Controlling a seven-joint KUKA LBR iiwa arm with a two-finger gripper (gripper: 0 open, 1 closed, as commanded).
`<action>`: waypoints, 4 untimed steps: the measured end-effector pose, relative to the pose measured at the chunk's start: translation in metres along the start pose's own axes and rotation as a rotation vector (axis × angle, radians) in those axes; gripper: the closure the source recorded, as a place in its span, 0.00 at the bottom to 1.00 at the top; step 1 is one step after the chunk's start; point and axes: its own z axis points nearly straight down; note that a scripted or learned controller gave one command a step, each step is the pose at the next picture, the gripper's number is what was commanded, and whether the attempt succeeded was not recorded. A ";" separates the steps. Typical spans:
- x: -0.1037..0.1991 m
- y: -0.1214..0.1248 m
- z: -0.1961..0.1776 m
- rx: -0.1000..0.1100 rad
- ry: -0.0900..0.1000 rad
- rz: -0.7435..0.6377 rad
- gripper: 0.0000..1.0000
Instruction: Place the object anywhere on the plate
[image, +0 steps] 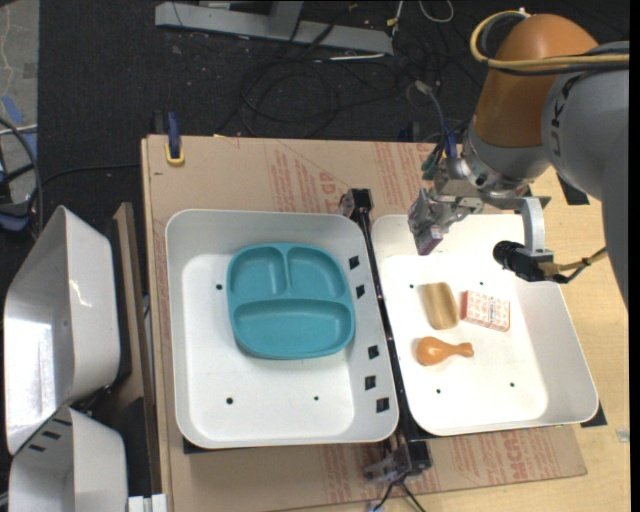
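Plate (291, 302) teal, alone in left bin (200, 400) | bread-like piece (438, 304), card (486, 310), orange toy (442, 351) in right bin (560, 390) | gripper (430, 238) above the right bin's far-left corner, looks pressed together, pinching nothing

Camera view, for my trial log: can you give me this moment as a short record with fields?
plate: teal divided plate, left bin, nothing on it
right bin: tan bread-like block, pink patterned card box, orange drumstick-shaped toy
gripper: above the right bin's far left corner, apart from all three items
held: nothing seen
task state: not yet done
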 end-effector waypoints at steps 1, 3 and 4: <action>0.057 0.002 0.011 0.002 0.000 -0.001 1.00; 0.147 -0.001 0.014 0.001 0.000 0.000 1.00; 0.144 -0.001 0.014 0.000 -0.001 0.004 0.00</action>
